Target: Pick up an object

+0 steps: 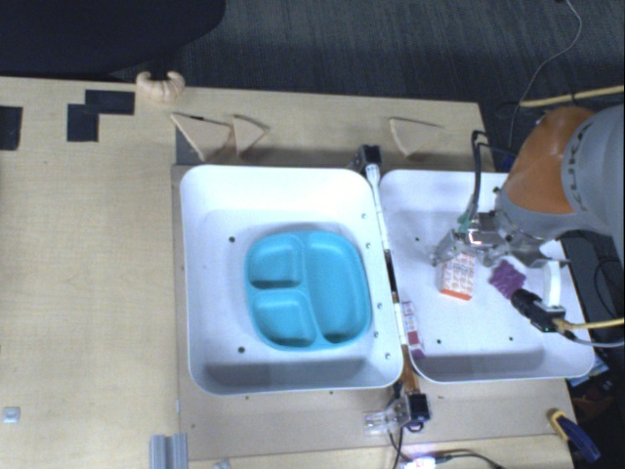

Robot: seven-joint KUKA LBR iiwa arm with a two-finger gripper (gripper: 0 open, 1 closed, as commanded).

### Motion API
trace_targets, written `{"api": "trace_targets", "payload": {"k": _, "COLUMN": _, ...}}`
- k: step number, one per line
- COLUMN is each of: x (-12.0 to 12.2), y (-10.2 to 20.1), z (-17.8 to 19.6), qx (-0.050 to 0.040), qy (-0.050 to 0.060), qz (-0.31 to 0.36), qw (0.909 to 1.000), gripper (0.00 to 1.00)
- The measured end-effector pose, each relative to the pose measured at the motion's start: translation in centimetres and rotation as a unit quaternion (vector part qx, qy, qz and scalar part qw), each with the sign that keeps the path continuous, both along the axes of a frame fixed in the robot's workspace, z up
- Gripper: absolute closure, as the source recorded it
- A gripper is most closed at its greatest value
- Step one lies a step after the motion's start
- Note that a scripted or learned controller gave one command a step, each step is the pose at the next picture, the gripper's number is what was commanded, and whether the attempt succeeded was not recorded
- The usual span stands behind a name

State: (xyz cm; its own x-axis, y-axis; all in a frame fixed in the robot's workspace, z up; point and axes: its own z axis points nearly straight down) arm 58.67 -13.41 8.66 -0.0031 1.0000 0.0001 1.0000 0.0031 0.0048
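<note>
A: Where is the two-finger gripper [467, 247]?

B: It sits low in the right shallow white bin [430, 355], right above a small white-and-orange printed packet [456, 278]. The grey arm with the orange band [547, 179] is cut off by the right edge.

A: Are the fingers closed on the packet?

B: That cannot be told; the metal parts blur together and hide the packet's top edge.

A: What else lies there?

B: A purple crumpled piece [506, 278] just beside the packet, partly under the gripper. The left shallow white bin [210, 360] holds a blue plastic divided tray [308, 286]. Both bins rest on the pale wooden tabletop [88, 291].
</note>
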Motion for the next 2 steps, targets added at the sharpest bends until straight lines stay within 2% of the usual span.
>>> {"api": "trace_targets", "payload": {"k": 1, "x": 0.2, "y": 0.0, "z": 1.2, "qx": -0.0011, "qy": -0.003, "qz": 0.0, "qw": 1.0, "gripper": 1.0}}
{"api": "trace_targets", "payload": {"k": 2, "x": -5.2, "y": 5.9, "z": 9.9, "qx": 0.0004, "qy": 0.0, "qz": 0.001, "qw": 1.0, "gripper": 1.0}}
